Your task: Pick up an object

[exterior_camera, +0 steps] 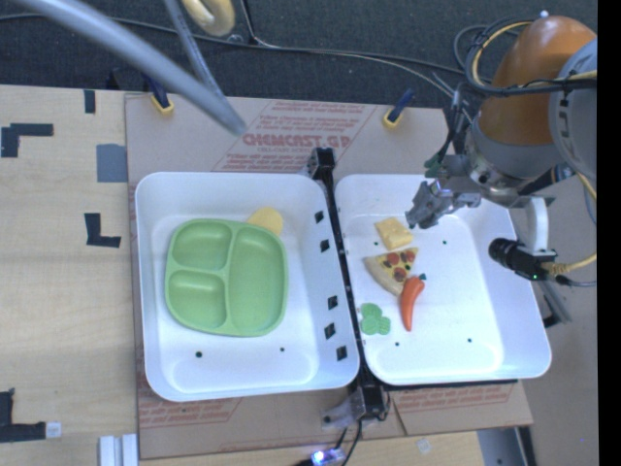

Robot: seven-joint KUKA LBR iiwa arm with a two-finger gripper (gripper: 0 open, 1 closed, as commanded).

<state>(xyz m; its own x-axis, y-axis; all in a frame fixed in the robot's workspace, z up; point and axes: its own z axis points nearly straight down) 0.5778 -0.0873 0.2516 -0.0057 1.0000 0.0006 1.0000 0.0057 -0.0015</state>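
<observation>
Nearest the bench's front edge, well below the jaws, sits a green broccoli piece (374, 319), then the orange carrot (411, 301) and the pizza slice (393, 266). A yellow cheese block (393, 232) lies just left of the gripper (424, 212), whose jaws I cannot tell apart. Far left, the green tray (227, 277).

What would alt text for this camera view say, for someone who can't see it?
A robot gripper hovers over the right bin, near a cheese wedge, pizza slice, carrot and broccoli. The left bin holds a green tray.
</observation>
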